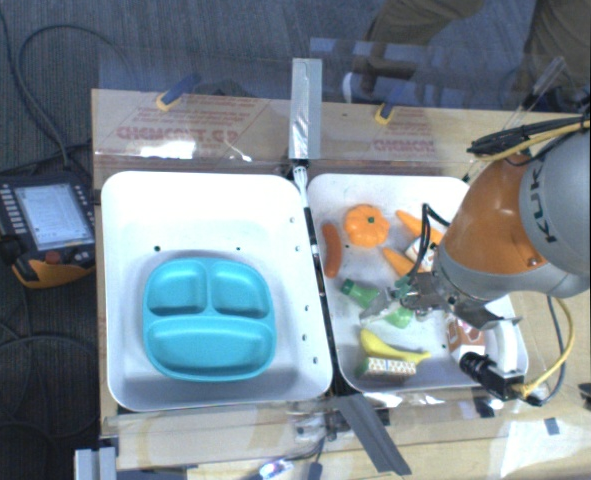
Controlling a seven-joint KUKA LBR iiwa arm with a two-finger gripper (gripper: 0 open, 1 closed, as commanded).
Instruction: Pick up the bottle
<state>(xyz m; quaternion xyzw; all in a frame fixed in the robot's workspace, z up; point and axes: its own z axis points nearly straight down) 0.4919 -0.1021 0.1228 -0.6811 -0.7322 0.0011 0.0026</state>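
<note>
Single fixed camera above bench point(125, 108), looking down at slant, both bins within frame, moderately distant.

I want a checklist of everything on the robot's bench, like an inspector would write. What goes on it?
Surface: two white bins side by side, left bin and right bin, on a bench.
Job's things: a green bottle lies in the right bin; another green piece sits under the gripper, too hidden to name.
Clutter: blue divided plate in the left bin; toy pumpkin, carrots, red pepper, banana in the right bin.
Grippers: gripper low over the right bin, beside the bottle; fingers too hidden to judge.
Cables: yellow cable by the arm; black cables on the floor.
Surroundings: teach pendant on the carpet; a person behind the bench.
</note>
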